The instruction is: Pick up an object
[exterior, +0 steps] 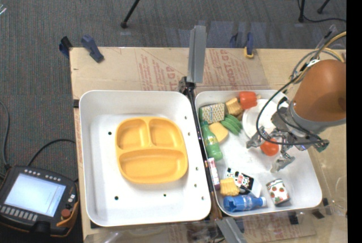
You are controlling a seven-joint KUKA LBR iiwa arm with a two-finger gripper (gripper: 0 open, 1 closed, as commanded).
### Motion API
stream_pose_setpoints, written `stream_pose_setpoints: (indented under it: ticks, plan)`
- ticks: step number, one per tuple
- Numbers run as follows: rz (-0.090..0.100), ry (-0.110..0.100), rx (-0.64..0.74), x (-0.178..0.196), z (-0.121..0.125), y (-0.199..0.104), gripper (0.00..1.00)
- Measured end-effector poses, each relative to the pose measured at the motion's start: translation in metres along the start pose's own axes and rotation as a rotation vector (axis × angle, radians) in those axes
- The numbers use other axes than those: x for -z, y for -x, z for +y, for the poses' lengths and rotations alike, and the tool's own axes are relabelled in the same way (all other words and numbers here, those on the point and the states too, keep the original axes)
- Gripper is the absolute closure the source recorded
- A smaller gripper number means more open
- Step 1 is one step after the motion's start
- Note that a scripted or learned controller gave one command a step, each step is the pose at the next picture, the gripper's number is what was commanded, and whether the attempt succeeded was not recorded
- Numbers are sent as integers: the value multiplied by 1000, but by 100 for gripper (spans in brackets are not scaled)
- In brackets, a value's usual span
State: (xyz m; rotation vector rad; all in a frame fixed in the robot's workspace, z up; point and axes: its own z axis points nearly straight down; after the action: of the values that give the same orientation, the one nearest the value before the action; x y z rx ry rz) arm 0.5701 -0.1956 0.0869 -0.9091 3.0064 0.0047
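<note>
My gripper (pixel 269 151) hangs low over the right half of the right bin (pixel 310 194), under the arm's orange band. Its fingers (pixel 253 143) stand spread apart. A small red-orange ball (pixel 270 148) sits between them, narrower than the gap, and I cannot tell whether either finger touches it. Other graspable items lie in the same bin: a green bottle (pixel 212 144), a blue bottle (pixel 242 202), a white cup with red spots (pixel 277 191) and a red-orange piece (pixel 248 99) at the back.
The left bin (pixel 93 191) bears a yellow divided plate (pixel 151 148). The right bin also has a checkered box (pixel 212 113), a tan block (pixel 233 106), a green bean pod (pixel 231 124), a yellow block (pixel 228 186) and a white dish (pixel 253 118). A grey post (pixel 197 58) stands behind the bins.
</note>
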Motion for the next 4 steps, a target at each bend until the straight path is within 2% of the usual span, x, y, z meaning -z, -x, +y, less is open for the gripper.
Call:
stream_pose_setpoints:
  ticks: [1, 2, 3, 4]
  plan:
    - [-4, 1, -1, 11, 1, 2, 100]
    - [-3, 1, -57, 0, 33, 75, 100]
    - [-3, -1, -104, 1, 48, 122, 100]
    - [-14, -13, -106, 164, 33, 116, 100]
